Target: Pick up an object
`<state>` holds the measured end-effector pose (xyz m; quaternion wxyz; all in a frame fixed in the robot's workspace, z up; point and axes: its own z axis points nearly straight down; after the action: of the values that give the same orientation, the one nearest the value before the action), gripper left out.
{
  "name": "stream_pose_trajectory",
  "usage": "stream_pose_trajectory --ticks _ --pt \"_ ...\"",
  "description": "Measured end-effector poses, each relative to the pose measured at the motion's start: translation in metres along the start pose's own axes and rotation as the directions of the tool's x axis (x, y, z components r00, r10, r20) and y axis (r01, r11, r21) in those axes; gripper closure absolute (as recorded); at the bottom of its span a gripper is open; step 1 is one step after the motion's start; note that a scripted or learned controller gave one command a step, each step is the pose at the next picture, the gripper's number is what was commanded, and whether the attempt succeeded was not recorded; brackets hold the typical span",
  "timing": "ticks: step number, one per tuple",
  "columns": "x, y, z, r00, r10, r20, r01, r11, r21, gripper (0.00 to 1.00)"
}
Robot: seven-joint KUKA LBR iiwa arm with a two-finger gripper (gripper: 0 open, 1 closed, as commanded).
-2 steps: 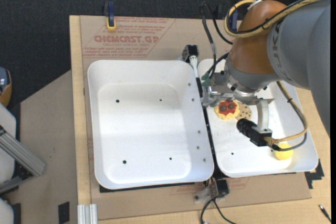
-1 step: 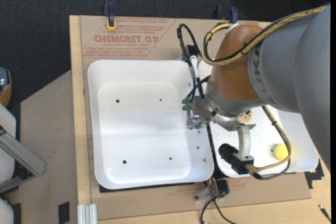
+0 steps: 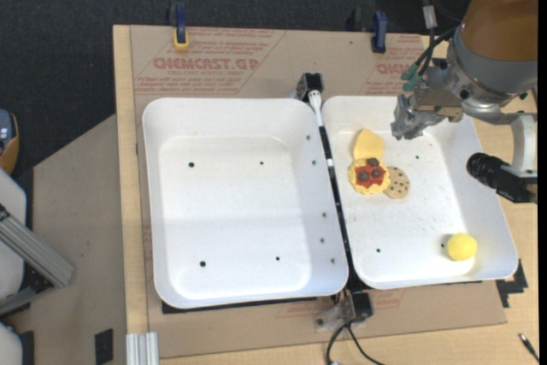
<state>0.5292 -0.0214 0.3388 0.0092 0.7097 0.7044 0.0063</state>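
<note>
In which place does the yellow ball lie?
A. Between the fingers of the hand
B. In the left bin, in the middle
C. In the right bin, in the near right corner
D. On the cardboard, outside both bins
C: the ball rests on the floor of the right bin, in its near right corner, apart from the hand at the far side.

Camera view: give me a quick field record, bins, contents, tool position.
left bin: white, shallow, holes in floor
right bin: white, shallow, holds the objects
yellow wedge: right bin, upper left area
tart with red topping: just below the wedge, touching it
cookie: against the tart's right side
yellow ball: right bin, lower right corner, apart from the rest
tool: over right bin's upper part, right of the wedge
</note>
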Motion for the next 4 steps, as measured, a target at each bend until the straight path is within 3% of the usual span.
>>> stream_pose_trajectory --ticks 1,2,3,4 --pt "0.001 -0.021 0.075 1.0 -0.005 -0.005 0.005 1.0 0.031 1.0" --pt "-0.029 -0.025 0.159 1.0 -0.004 -0.004 0.004 1.0 0.03 1.0" --pt "-0.035 -0.055 0.153 1.0 -0.005 -0.006 0.005 1.0 0.026 1.0" --pt "0.002 -0.015 0.154 1.0 -0.011 -0.004 0.012 1.0 0.018 1.0"
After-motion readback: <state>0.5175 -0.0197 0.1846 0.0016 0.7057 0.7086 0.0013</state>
